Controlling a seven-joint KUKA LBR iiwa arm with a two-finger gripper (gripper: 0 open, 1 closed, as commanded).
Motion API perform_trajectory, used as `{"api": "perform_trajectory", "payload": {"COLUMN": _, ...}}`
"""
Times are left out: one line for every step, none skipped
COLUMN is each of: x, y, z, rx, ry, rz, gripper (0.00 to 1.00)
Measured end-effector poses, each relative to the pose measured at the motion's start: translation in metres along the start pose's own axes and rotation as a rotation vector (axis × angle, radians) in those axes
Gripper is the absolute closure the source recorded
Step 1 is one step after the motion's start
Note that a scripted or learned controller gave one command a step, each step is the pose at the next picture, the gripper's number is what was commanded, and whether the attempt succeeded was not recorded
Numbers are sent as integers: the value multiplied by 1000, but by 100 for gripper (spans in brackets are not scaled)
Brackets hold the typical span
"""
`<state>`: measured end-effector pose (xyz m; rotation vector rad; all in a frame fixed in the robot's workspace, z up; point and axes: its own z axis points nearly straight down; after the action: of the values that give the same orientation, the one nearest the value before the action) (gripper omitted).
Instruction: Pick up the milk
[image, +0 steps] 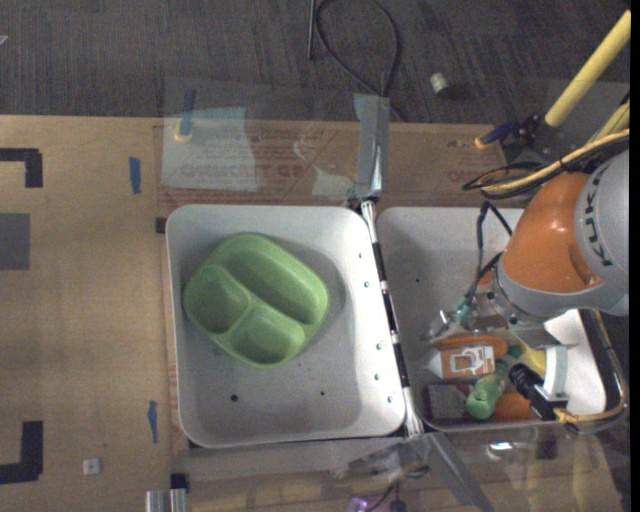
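1. Step in hand: approach. The arm (565, 240) reaches over the right bin (420, 260), 1 of 2 white bins, and the gripper (480, 318) sits low beneath the wrist, just above the clutter at the bin's near end. Whether it is spread or closed cannot be told; the wrist covers it. Nothing is seen held.

2. Task item: the milk (465, 362) is probably the small carton with the orange label, though the print is too blurred to confirm. It lies in the right bin just below the gripper, packed against a green item (483, 398) and an orange item (515, 405).

3. Next move, as judged: a short descent centred on the carton, closing across its narrow sides without catching the neighbours.

4. Surface and room: the left bin (200, 400) holds 1 green divided plate (258, 298). Both bins rest on a pale wooden bench (80, 300) marked with blue tape. Beyond lies dark floor (200, 50) with a loose cable (350, 40).
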<state>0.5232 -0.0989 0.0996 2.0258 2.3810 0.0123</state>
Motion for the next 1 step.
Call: {"api": "perform_trajectory", "payload": {"x": 2, "y": -40, "z": 10, "rx": 2, "ry": 3, "rz": 37, "gripper": 0}}
